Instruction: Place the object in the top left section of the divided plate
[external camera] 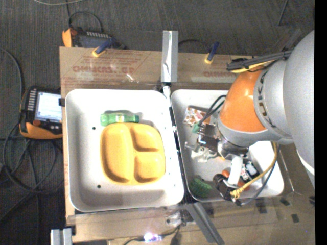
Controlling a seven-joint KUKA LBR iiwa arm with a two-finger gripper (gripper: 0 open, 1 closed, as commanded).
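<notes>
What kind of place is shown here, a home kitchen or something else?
Most likely a robotics lab, not a kitchen. A grey and orange arm reaches over two white bins on a cardboard-covered bench, cables trail across the carpet, and a handheld control pendant lies beside the bench.

The divided plate [134, 152] lies in the left bin [76, 152]; a bottle [119, 118] lies just behind it; the arm [265, 106] hangs over the right bin [180, 137].

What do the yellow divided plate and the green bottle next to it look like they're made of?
The divided plate looks like moulded plastic: uniform yellow, soft sheen, rounded ridges. The green bottle lying against its top edge seems plastic too, slightly glossy with a paler label, though it is too small to be sure.
</notes>
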